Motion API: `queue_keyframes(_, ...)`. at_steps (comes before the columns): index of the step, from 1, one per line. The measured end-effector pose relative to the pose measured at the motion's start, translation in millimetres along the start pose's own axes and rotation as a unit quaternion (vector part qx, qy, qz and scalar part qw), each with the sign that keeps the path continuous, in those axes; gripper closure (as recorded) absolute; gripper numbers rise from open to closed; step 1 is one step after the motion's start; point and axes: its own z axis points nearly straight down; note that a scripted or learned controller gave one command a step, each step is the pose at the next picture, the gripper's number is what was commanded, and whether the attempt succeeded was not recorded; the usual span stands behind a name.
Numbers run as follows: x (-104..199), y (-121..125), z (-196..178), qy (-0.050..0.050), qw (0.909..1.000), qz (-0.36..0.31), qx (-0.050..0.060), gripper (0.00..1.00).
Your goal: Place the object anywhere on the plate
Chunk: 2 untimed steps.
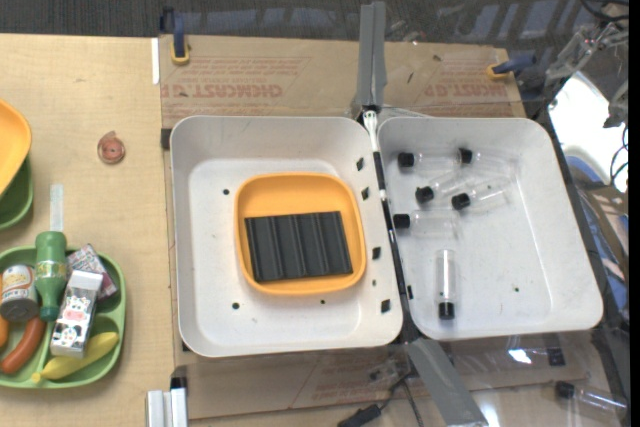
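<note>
- We read red print on the cardboard sheet [300, 75] behind the bins; it stands upside down to us and spells "CHEMCAST" within a longer line whose other letters are too small to make out.
- The small carton [73, 315] on the green tray [100, 360] carries markings we cannot read.

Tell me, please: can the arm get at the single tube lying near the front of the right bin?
Probably yes. The tube lies apart from the other tubes, with bare bin floor around it and nothing over it.
</note>
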Motion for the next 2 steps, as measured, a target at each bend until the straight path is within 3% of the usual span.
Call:
queue_keyframes(1, -0.2, -0.1, -10.5, -0.001, 0.9914, -0.131, 0.0, 0.0)
queue_keyframes(2, -0.5, 0.1, -23.7, -0.001, 0.9762, -0.217, 0.0, 0.0)
